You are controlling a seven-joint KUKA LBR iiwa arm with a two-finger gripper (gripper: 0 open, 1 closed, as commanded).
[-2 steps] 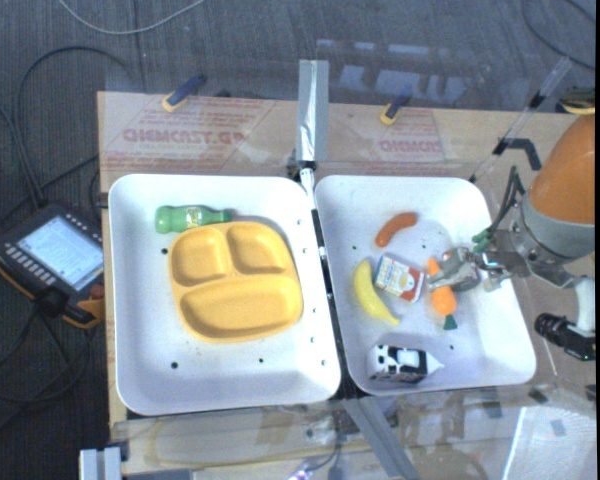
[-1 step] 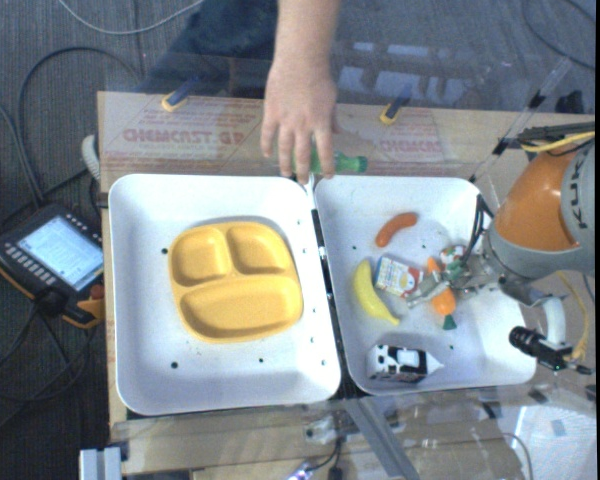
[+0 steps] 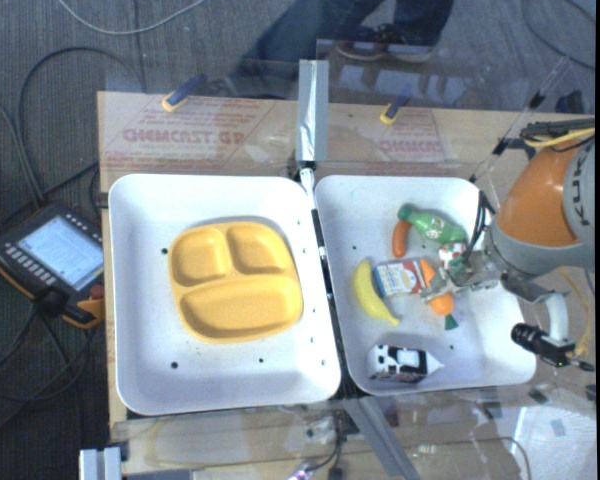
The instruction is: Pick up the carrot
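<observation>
A small orange carrot [image 3: 443, 306] with a green stub at its lower end lies in the right bin [image 3: 500, 363], right of the middle. My gripper [image 3: 458, 270] hangs just above and to the right of it, over the carrot's upper end. The wrist hides where the gripper meets the carrot, so contact cannot be judged. The grey arm with its orange band [image 3: 545, 208] reaches in from the right.
In the right bin also lie a yellow banana [image 3: 373, 293], a small carton [image 3: 400, 277], a green bottle [image 3: 432, 225], another orange piece [image 3: 401, 238] and a black-and-white item [image 3: 400, 363]. The left bin [image 3: 140, 348] holds a yellow divided tray [image 3: 238, 278].
</observation>
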